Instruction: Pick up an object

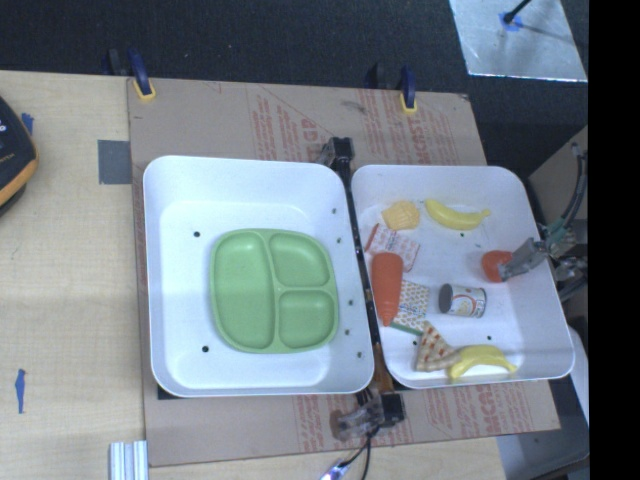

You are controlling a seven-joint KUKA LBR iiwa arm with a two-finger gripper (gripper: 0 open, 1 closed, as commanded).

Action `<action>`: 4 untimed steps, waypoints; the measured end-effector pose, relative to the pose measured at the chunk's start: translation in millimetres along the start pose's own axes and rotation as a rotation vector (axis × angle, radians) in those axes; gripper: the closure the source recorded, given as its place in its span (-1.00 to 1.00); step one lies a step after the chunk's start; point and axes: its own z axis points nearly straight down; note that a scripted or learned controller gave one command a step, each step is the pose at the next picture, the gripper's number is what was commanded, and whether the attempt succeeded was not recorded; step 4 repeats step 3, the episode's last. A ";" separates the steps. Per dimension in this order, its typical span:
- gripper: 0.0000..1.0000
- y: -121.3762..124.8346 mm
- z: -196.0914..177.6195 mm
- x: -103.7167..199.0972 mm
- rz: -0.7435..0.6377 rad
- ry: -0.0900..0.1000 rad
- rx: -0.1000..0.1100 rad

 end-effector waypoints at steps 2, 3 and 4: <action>1.00 69.0 115.2 -3.3 -0.003 -0.002 0.000; 1.00 104.5 10.8 90.7 0.000 0.001 -0.003; 1.00 104.5 10.8 90.7 0.000 0.001 -0.003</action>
